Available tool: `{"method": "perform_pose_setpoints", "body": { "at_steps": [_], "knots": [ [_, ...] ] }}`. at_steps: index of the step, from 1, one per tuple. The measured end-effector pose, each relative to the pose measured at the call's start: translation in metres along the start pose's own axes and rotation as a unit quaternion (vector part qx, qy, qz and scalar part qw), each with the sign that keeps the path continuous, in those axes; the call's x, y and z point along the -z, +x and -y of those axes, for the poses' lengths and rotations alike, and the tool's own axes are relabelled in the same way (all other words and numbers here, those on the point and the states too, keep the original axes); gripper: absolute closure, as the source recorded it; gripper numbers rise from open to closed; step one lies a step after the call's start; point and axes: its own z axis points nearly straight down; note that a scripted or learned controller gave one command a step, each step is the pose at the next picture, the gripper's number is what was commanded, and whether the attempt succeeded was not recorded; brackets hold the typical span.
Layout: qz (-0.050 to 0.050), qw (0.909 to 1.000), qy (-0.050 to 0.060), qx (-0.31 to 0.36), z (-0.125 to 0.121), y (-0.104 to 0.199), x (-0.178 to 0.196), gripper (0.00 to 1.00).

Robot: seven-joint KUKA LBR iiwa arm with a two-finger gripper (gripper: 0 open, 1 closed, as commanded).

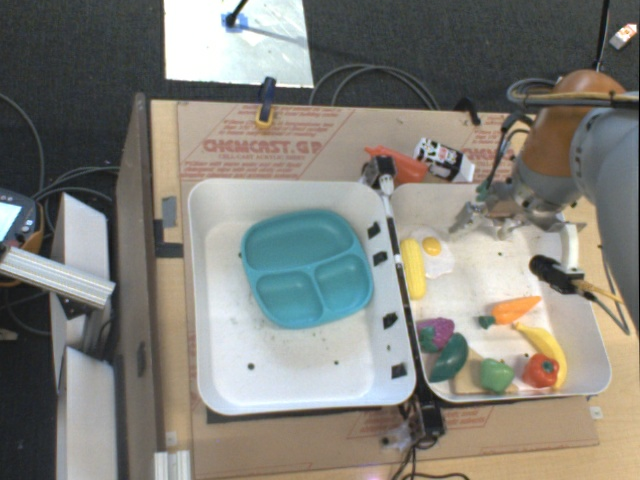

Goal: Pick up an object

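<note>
My gripper (487, 220) hangs over the far end of the right bin (590, 328), its fingers spread apart with nothing between them. Toy food lies in that bin. A yellow corn cob (412, 268) and a fried egg (433, 248) rest by the divider, left of and nearer than the gripper. Closer to the front are a carrot (514, 310), a banana (546, 349), a red tomato (540, 370), a green pepper (495, 374), purple grapes (434, 332) and a dark green vegetable (450, 358).
A teal divided plate (305, 268) lies in the left bin (225, 368). A black fitting with a cable (556, 273) sticks out of the arm over the right bin. Behind the bins sit a small black-and-white bottle (442, 159) and an orange item (392, 160).
</note>
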Motion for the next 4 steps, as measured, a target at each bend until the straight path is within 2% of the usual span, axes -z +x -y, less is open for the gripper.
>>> {"method": "perform_pose_setpoints", "body": {
  "at_steps": [1, 2, 3, 4],
  "knots": [
    [0.0, 1.0, -0.002, 0.001, -0.001, 0.0, 0.012, 1.0],
    [-0.001, 1.0, 0.0, -0.001, 0.023, 0.007, -0.001, 1.0],
    [-0.001, 1.0, -0.002, 0.003, -0.005, 0.053, 0.001, 1.0],
    [-0.001, 1.0, -0.001, 0.001, -0.004, 0.049, 0.001, 0.0]
  ]
}}
